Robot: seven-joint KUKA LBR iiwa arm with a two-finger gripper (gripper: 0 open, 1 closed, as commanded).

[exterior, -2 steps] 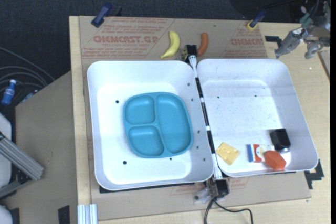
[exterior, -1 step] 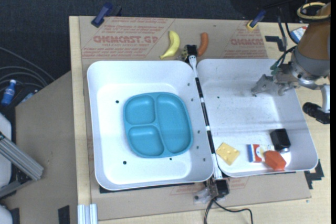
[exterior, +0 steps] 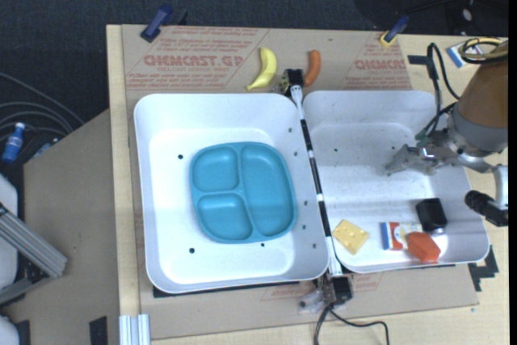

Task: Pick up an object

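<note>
We're looking down on two white bins side by side. The left bin (exterior: 153, 198) holds one blue divided plate (exterior: 242, 191), lying flat in the middle, well apart from the action. The right bin (exterior: 355, 113) holds four small things, all gathered along its near edge: one yellow cheese wedge (exterior: 350, 236), one red-white-and-blue packet (exterior: 393, 236), one orange piece (exterior: 423, 247) and one black block (exterior: 430, 214). They sit low, likely because the bin floor slopes that way. Our gripper (exterior: 401, 161) hovers over the bare middle of that bin, up and away from the pile, nothing between its fingers; whether they're spread or closed, we can't tell. Behind the bins, on the board, lie one banana (exterior: 263, 69) and one carrot (exterior: 312, 67), out of play.
</note>
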